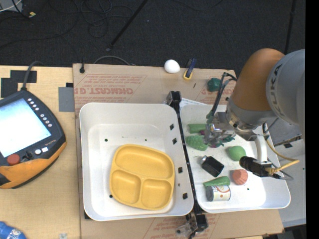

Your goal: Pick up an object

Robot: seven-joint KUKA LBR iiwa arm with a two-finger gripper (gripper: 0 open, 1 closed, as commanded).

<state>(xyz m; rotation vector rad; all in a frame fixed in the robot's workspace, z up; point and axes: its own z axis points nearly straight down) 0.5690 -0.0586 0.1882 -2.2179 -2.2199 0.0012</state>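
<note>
- Where the left bin (pixel 94 133) sits, yellow tray (pixel 142 177) inside.
- Right bin (pixel 279 198): green toy (pixel 197 143), black block (pixel 212 165), can (pixel 218 192), red piece (pixel 239 177).
- Gripper (pixel 217 136) low beside green toy; finger state unclear.

— What sort of place is this?
— A robotics lab. An arm (pixel 271 91) reaches over two white bins (pixel 94 133) on a cardboard-topped bench (pixel 124 86).
— Anything else?
— A teach pendant (pixel 27 136) lies at the left, and cables (pixel 89 14) trail across dark carpet behind.
</note>
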